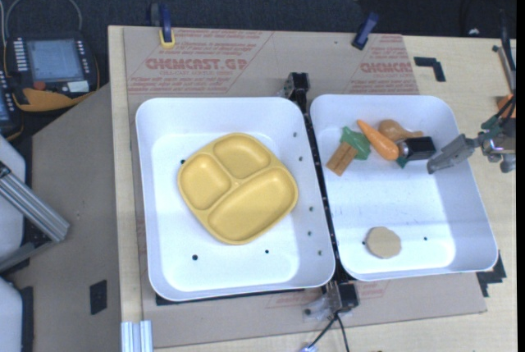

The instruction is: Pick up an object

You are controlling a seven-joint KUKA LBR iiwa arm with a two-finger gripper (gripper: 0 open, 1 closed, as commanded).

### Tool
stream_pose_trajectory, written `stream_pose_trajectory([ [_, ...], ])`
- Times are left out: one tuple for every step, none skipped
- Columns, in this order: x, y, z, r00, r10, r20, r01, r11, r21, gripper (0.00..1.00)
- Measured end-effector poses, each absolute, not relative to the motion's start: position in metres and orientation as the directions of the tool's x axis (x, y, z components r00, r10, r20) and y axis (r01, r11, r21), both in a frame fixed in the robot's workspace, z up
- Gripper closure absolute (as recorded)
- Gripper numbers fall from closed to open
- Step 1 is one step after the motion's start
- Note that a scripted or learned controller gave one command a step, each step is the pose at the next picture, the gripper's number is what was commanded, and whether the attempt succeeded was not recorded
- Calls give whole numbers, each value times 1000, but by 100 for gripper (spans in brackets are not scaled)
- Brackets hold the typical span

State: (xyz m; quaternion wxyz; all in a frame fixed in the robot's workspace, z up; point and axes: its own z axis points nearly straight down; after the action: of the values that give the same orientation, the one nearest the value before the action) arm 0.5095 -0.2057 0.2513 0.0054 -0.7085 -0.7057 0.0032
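Fingers' state cannot be told: grey two-finger gripper [449, 154] hovers just beside a small black block [418, 148] in the right white bin [463, 215].

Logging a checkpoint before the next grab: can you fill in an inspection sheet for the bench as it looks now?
Surface: cardboard-topped bench bearing a left bin and a right bin side by side.
Job's things: in the right bin, toy carrot, black block, green piece, brown block and tan lump bunched at the far side; round tan disc alone near the front.
Clutter: yellow divided plate in the left bin.
Claw: claw at the right bin's right side, beside the black block; open or shut cannot be told.
Cables: black cable at the front edge.
Surroundings: control pendant with cord, dark floor.
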Motion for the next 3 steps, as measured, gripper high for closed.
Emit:
stream_pose_trajectory([
  [512,-205,258,0,1000,0,1000,0,0,0],
  [511,-205,215,0,1000,2,1000,0,-6,0],
  [519,-204,170,0,1000,1,1000,0,-3,0],
])
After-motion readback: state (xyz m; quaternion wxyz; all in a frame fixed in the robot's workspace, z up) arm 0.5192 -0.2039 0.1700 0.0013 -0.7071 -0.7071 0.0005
